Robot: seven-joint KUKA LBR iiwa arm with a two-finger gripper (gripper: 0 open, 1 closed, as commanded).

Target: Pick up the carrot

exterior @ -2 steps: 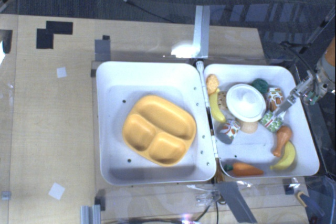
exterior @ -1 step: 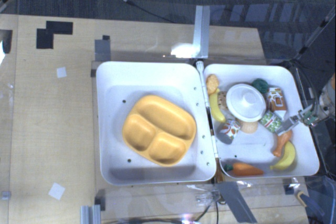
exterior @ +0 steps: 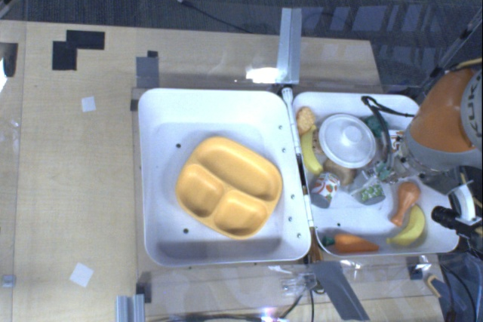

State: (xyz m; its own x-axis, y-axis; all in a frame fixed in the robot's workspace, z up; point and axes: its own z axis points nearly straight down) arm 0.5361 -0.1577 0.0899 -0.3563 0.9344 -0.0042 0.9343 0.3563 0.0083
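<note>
Arm (exterior: 453, 121) comes in from the right and hangs over the right bin (exterior: 355, 98). Gripper (exterior: 389, 164) sits low among the clutter in the middle of that bin. Can't tell if it's spread or closed; the wrist blocks the tip and the detail is too small. Nothing visibly pinched.

Carrot (exterior: 355, 243) lies flat against the bin's near wall, well apart from the gripper, toward the camera and slightly left of it. Green end points left, orange tip right. It isn't touching the gripper.

Around the gripper:
- white round bowl (exterior: 347, 139) just beside it on the left, toward the far wall
- small green item (exterior: 370, 194) just beside it on the near side
- drumstick (exterior: 406, 198) near it, on the near-right side
- yellow banana (exterior: 408, 228) beyond the drumstick, right of the carrot
- small red-and-white cup (exterior: 325, 188) to the left, between bowl and carrot
- second banana (exterior: 308, 154) along the left wall
- brown bread piece (exterior: 305, 119) at the far-left corner

Left bin (exterior: 155, 162), well apart to the gripper's left, holds a yellow divided tray (exterior: 229, 186).
</note>
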